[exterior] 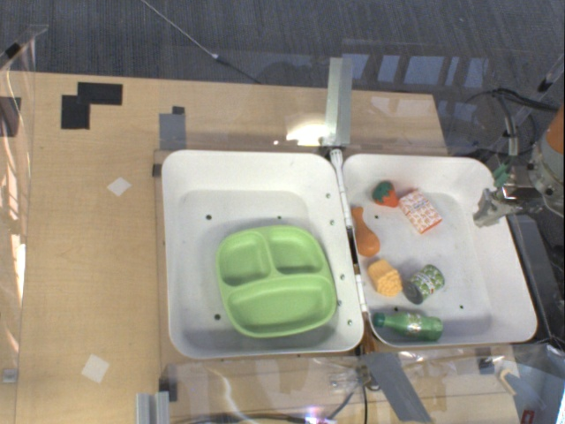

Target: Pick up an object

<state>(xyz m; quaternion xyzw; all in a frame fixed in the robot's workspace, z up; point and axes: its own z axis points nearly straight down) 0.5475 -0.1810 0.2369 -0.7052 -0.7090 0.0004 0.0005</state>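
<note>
The right bin [481,276] holds several small items. A red and green toy fruit [383,193] lies at the back, with a white and red box [419,212] beside it. An orange drumstick-shaped piece [365,230] rests along the left wall. Nearer the front are a yellow-orange block [384,277], a green patterned can [425,283] on its side and a green bottle [408,326] lying flat. My gripper [491,208] hangs over the bin's right rim, to the right of the box and apart from every item. Nothing shows in its grasp.
The left bin [190,228] contains a light green divided plate [276,281]. A metal divider post [338,104] stands behind the seam between the bins. Cables and the arm's body crowd the far right edge.
</note>
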